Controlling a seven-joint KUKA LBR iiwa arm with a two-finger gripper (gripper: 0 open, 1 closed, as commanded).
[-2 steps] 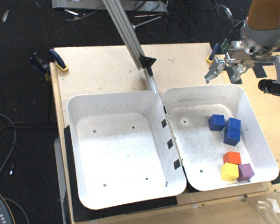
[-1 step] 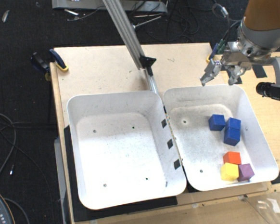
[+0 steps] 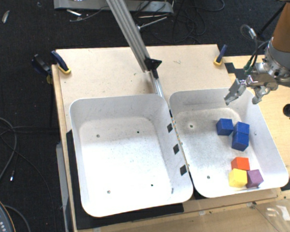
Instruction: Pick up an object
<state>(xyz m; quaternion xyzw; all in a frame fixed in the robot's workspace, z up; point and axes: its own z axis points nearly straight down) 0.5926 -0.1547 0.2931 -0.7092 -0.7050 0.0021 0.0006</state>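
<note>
My gripper [image 3: 244, 94] hangs over the far right corner of the right bin [image 3: 194, 109], open, its two grey fingers spread with nothing between them. In that bin, nearer the front, lie two blue blocks: one [image 3: 225, 126] to the left and one [image 3: 240, 135] touching it on the right. Closer to the front rim sit an orange block [image 3: 240, 163], a yellow block [image 3: 238, 177] and a purple block [image 3: 254, 178], bunched together. The blue blocks lie a short way in front of and below the fingertips.
The left bin [image 3: 123, 154] stands beside the right one, with a row of small black clips [image 3: 176, 148] along their shared rim. A slanted metal pole [image 3: 131, 31] crosses the back of the bench. Clamps [image 3: 61, 64] grip the bench's back corners.
</note>
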